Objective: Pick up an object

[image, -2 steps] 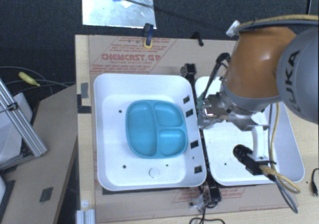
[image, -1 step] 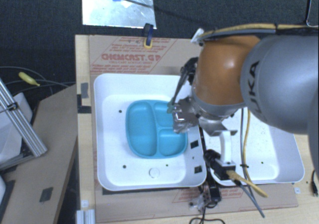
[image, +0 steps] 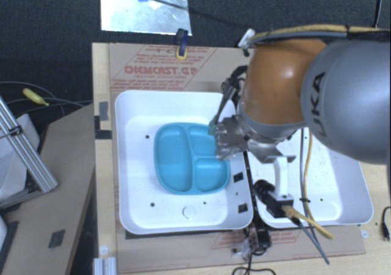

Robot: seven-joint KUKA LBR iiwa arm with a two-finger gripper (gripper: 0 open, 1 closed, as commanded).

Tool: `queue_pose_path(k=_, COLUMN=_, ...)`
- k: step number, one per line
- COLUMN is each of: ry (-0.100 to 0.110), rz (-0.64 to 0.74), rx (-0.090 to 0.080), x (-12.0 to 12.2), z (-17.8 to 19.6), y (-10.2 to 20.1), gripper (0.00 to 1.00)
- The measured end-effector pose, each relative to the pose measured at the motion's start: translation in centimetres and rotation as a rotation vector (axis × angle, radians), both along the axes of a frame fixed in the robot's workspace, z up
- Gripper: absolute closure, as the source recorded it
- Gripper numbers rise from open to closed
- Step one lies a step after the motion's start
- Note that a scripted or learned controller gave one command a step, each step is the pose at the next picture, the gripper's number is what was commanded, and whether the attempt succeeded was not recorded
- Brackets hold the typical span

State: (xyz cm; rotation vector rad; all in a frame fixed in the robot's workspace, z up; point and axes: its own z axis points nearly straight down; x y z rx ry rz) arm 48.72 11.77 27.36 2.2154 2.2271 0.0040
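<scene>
From above, the surface (image: 160, 66) carries two shallow white bins side by side: the left bin (image: 131, 145) and the right bin (image: 351, 191). One arm (image: 330, 93), grey with an orange band above the wrist, comes in from the right and covers much of the right bin. Its pincer (image: 223, 142) sits low at the inner right edge of the left bin, close to the divide between the two bins. Whether the pincer is apart or together cannot be told, since the wrist body hides its tips.

One object lies in the left bin: a blue sectioned plate (image: 186, 157) with three compartments. It sits just left of the pincer, its right rim meeting or passing under the pincer's housing; actual contact cannot be made out. Nothing is visibly clamped.

One yellow cable (image: 305, 203) runs down below and right of the pincer, across the right bin's near side.
</scene>
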Motion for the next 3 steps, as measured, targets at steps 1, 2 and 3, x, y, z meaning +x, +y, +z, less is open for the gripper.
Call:
queue_pose_path(k=1, ry=-0.019, rz=0.004, rx=0.007, x=2.9, z=15.4, y=4.4, gripper=1.00)
queue_pose_path(k=2, ry=0.003, rz=0.000, rx=-0.001, x=-0.2, z=12.4, y=4.1, gripper=1.00)
queue_pose_path(k=3, ry=-0.017, rz=-0.007, rx=0.004, x=0.0, z=27.1, y=0.2, gripper=1.00)
